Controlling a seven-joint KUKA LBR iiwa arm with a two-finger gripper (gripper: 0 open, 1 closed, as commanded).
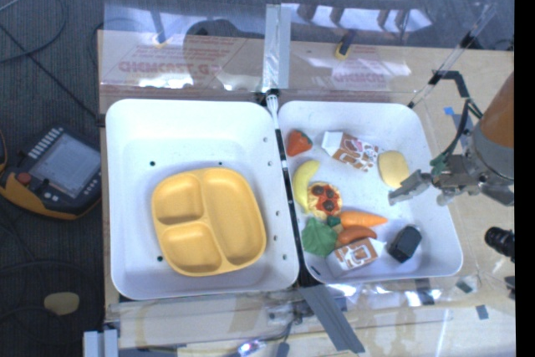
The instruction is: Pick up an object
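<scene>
Claw (pixel 415 182) hovering low over the right side of the right bin (pixel 435 242), reaching in from the right. Cannot tell if apart or together; nothing seen held. Just to its left, almost touching: pale yellow potato-like piece (pixel 393 167). Further left of the claw: white snack packet (pixel 352 150), strawberry (pixel 298 143), banana (pixel 305 181), small pizza slice (pixel 324 198). Below and left of the claw: carrot (pixel 361 220), green leafy piece (pixel 318 237), second printed packet (pixel 357 253). Directly below the claw: black block (pixel 405 243), apart from it. Far to the left, in the left bin (pixel 125 180): yellow divided plate (pixel 208 219).
</scene>
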